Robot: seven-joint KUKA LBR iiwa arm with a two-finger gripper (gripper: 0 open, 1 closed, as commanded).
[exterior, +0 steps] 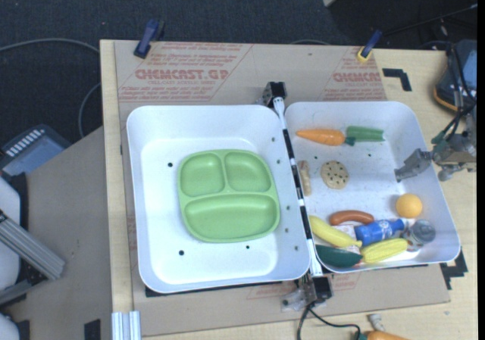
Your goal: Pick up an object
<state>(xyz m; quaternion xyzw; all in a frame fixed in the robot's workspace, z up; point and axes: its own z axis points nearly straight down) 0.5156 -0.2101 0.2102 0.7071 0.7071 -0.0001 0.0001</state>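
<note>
Nearest the camera, along the front of the right bin (394, 115), a heap of toy food is seen: a yellow banana (330, 231), a red sausage (351, 217), a blue bottle (380, 229), a corn cob (385, 250) and a dark green piece (339, 257). An orange ball (409, 205) lies just behind them, a cookie (334, 173) near the middle, a carrot (339, 135) at the back. In the left bin (144, 179) a green divided plate (228, 194) is set. The jaws (416, 163) are placed at the right bin's right rim, above the ball; whether they are spread or pressed together cannot be told, and nothing is seen between them. The step in hand is judged to be the approach. A target must next be chosen, probably the ball, and the jaws brought down over it.
</note>
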